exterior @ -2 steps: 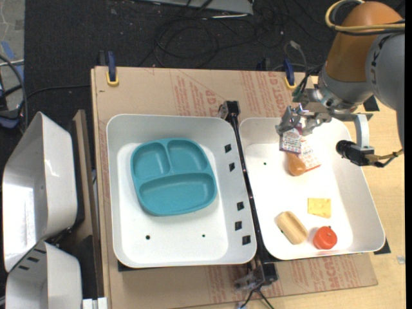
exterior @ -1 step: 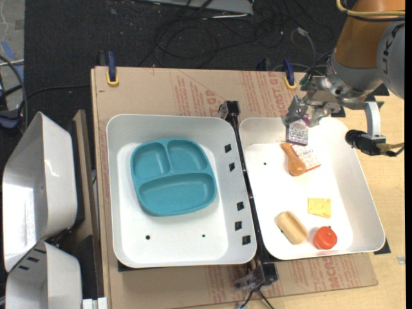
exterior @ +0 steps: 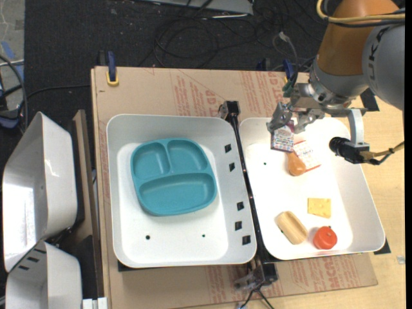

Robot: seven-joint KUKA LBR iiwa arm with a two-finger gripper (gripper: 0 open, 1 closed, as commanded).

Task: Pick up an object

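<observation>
Over the right bin's [exterior: 360, 192] far edge hangs the gripper [exterior: 283, 126]; whether it is spread or pinching, I cannot tell; a small pink-and-white packet [exterior: 282, 140] sits right beneath it; just beside lies an orange item with a white label [exterior: 300, 160]; nearer are a yellow cheese wedge [exterior: 319, 207], a tan bread roll [exterior: 291, 227] and a red tomato [exterior: 325, 237]; the left bin [exterior: 122, 172] bears 1 teal divided plate [exterior: 172, 176].
</observation>
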